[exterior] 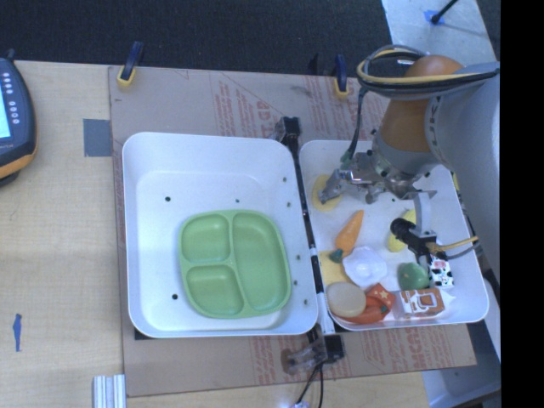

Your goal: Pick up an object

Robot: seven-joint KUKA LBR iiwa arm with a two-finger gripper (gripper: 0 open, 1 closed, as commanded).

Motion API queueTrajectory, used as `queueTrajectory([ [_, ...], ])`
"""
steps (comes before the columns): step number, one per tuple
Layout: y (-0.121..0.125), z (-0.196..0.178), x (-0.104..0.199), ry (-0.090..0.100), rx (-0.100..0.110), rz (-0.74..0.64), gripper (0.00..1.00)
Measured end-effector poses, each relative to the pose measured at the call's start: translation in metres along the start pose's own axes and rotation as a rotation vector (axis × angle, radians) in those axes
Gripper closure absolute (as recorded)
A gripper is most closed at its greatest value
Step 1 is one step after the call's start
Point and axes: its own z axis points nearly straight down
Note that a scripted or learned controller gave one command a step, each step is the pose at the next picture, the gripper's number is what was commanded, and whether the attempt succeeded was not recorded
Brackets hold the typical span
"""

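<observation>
Nearest the lens, at the bottom edge, a cable clip (308,359) sits where the two bins meet. Sweeping from the left: a pendant (13,113) lies at the bench's far side, then comes the left bin (144,228) with a green tray (234,263) of three compartments lying flat in it. Across the divider, the right bin (472,308) is crowded: a carrot (349,230) pointing up-left, a white lump (365,266) just below it, a bun-like disc (346,298) touching a red piece (374,306), a small carton (421,303), a green piece (414,275) and a tiny black-and-white toy (439,272).

The gripper (371,185) hangs over the bin's far half, metal fingers splayed apart, nothing between them. Something yellow (327,191) lies just beside the left finger; a banana, perhaps, though the hardware hides much of it.

The carrot looks the fair target. Judging by its sheen, it is light, rigid plastic and likely a bit slippery, tapering so that it could squirt out of a pinch near the tip. The thick middle, taken across its width, seems the surest hold. It lies just below the gripper and slightly left, near but apart, so a short drop toward the camera would straddle it.
</observation>
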Motion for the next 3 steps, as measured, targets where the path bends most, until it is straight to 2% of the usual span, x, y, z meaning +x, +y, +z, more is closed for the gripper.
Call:
queueTrajectory([
  [1, -0.076, 0.002, -0.004, 0.000, 0.008, 0.002, 0.00],
  [2, -0.074, -0.009, -0.005, -0.001, 0.005, 0.002, 1.00],
  [3, -0.097, -0.102, 0.067, 0.001, 0.000, -0.002, 1.00],
])
